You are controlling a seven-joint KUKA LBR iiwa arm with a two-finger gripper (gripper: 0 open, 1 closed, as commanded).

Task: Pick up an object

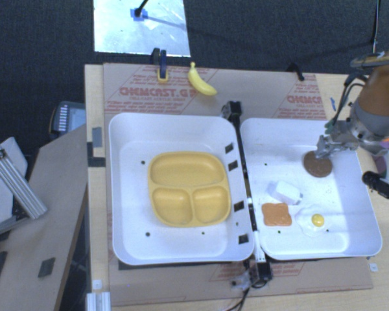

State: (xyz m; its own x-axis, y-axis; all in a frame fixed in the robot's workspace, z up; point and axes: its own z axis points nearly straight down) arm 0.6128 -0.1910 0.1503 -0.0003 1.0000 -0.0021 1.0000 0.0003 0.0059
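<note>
1. Two white bins side by side on the bench (94, 193): left bin (126, 193), right bin (350, 238).
2. In the left bin, a yellow divided tray (188, 188), lying flat near the middle.
3. In the right bin, a brown round disc (319, 166) toward the far right part; nearer the front, a small white block (287, 191), an orange square piece (276, 214) just beside it, and a toy fried egg (315, 221) to the right of that.
4. Gripper (327, 147) reaching in from the right, low over the right bin, tip at the far edge of the brown round disc.
5. Fingers too small and blurred to read: spread or pressed together, cannot tell; nothing seen between them.
6. Beyond the bins, a toy banana (201, 81) on the brown board.
</note>
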